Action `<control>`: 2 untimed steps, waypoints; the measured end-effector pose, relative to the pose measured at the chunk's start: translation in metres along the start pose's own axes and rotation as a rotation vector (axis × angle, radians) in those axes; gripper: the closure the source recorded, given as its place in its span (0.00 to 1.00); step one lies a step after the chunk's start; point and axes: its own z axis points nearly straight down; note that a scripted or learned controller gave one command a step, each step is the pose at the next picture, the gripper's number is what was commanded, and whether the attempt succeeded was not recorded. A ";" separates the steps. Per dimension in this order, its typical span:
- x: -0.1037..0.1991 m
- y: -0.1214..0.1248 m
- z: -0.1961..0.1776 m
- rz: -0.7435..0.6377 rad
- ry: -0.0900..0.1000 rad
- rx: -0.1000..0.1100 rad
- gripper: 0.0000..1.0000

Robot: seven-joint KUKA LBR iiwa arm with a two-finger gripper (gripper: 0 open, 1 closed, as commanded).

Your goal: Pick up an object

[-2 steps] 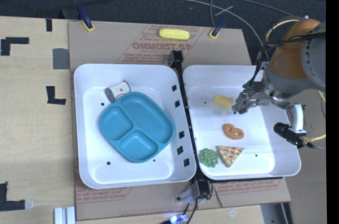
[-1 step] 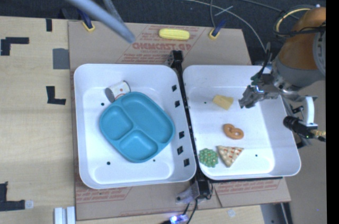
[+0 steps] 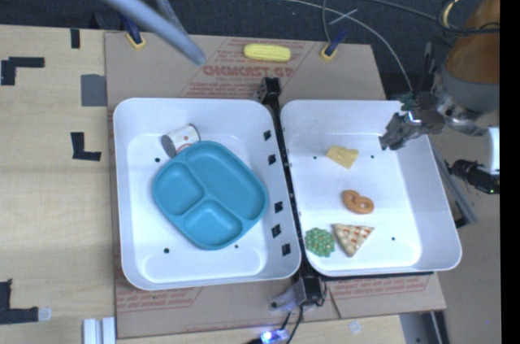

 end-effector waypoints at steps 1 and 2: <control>0.051 -0.003 0.010 -0.004 0.003 0.006 1.00; 0.114 -0.006 0.012 -0.006 0.004 0.006 1.00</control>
